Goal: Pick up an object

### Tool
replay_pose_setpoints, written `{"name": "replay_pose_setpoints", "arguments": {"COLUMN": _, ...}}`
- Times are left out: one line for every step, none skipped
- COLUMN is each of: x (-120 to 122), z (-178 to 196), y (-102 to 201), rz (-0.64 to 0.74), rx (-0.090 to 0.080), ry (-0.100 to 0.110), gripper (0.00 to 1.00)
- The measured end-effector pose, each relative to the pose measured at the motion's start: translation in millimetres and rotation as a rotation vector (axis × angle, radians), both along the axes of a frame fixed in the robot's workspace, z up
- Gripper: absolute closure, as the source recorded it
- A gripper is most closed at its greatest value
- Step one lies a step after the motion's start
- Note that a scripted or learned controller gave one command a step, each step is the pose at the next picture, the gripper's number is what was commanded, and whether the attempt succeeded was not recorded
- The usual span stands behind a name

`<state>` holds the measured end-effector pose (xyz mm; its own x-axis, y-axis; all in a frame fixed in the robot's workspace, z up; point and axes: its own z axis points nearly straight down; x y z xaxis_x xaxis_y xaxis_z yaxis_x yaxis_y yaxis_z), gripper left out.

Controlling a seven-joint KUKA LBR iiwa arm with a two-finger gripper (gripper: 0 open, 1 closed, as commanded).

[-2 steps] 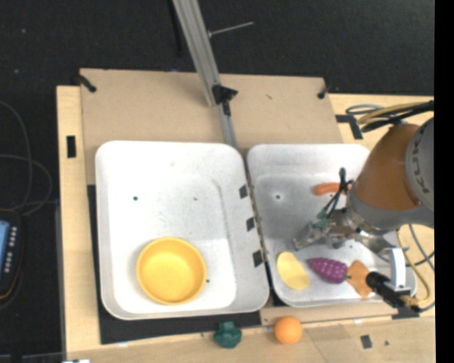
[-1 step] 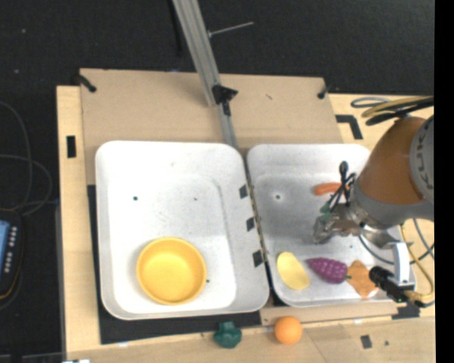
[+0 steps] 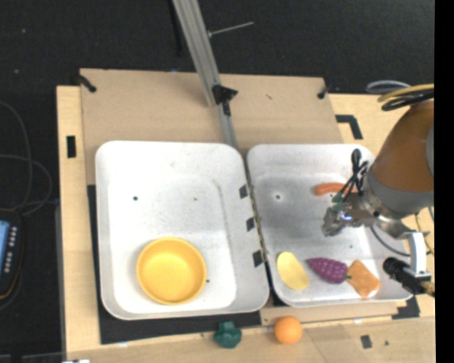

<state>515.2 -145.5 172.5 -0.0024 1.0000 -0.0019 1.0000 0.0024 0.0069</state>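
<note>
My gripper (image 3: 334, 222) hangs over the middle of the right bin (image 3: 287, 172), just below a small orange carrot-like piece (image 3: 327, 189). Along that bin's front edge lie a pale yellow piece (image 3: 292, 271), a purple grape bunch (image 3: 327, 269) and an orange piece (image 3: 363, 278). The gripper sits above and apart from these three. Nothing shows between its tips, and their spread is too small and dark to read.
A yellow bowl (image 3: 171, 269) rests in the front of the left bin (image 3: 166, 172). On the bench in front of the bins lie an orange ball (image 3: 287, 330) and a green object (image 3: 228, 335). A slanted metal rail (image 3: 200, 51) runs in from the back.
</note>
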Motion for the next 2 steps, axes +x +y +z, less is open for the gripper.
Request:
{"name": "replay_pose_setpoints", "arguments": {"x": 10.1, "z": 59.3, "y": -5.3, "rz": 0.0, "rx": -0.001, "ry": -0.002, "gripper": 1.0}}
{"name": "replay_pose_setpoints", "arguments": {"x": 11.7, "z": 97.1, "y": -6.4, "rz": 0.001, "rx": 0.0, "ry": 0.0, "gripper": 1.0}}
